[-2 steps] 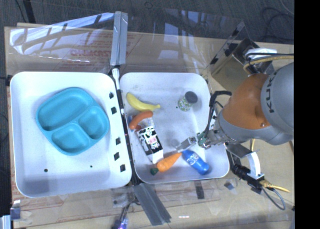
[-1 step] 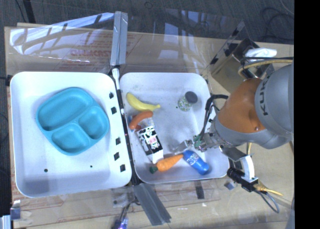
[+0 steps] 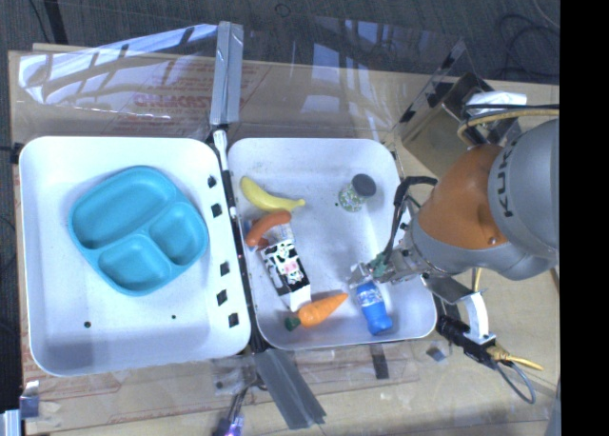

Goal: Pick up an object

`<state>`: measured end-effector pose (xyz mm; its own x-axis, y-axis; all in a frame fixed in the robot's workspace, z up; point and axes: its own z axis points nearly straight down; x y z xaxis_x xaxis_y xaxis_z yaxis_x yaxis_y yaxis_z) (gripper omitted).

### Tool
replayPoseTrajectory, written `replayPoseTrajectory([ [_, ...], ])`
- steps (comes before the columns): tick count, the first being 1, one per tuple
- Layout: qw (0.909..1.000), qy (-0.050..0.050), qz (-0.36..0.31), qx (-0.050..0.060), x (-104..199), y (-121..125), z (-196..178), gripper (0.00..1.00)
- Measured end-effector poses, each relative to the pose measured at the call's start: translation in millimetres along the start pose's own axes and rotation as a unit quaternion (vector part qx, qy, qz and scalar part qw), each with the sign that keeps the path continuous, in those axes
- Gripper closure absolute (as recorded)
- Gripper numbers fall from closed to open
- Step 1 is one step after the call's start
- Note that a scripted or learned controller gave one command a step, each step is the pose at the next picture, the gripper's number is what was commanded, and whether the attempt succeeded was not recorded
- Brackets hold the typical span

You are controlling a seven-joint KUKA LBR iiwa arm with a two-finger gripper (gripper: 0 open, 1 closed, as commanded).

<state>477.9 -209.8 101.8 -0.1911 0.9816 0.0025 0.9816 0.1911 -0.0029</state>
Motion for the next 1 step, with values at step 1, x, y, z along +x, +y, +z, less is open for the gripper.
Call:
replayPoseTrajectory([
  [1, 0.9993, -0.001, 0.037, -0.002, 70.8, 27.2, -118.2, 1.00],
])
